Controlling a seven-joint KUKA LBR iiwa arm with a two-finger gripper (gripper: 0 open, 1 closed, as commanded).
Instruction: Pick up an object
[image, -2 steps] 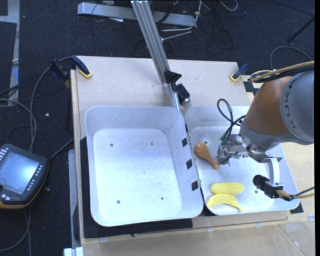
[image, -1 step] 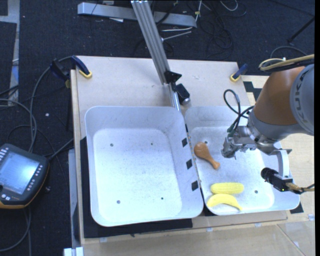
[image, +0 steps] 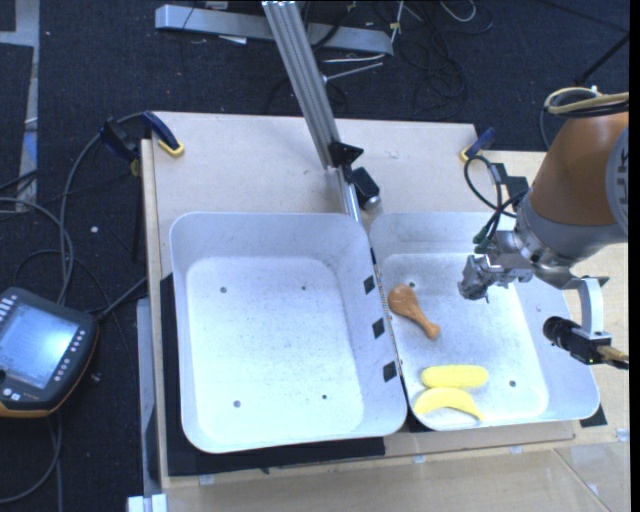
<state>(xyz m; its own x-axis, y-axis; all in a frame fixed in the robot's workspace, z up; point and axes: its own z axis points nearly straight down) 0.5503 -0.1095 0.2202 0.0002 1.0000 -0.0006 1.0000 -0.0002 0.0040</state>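
The gripper is hanging over the right bin, toward its far right part; whether it is apart or together, cannot tell from this angle. Nothing is showing between its tips. The grey arm with the orange band is reaching in from the right. A brown drumstick-shaped object is lying near the bin's left wall, apart from the gripper. Two yellow banana-shaped pieces are sitting just beside each other close to the bin's near edge. The left bin is sitting alongside, sharing the middle edge. A handheld pendant is resting on the floor off the bench's left edge.
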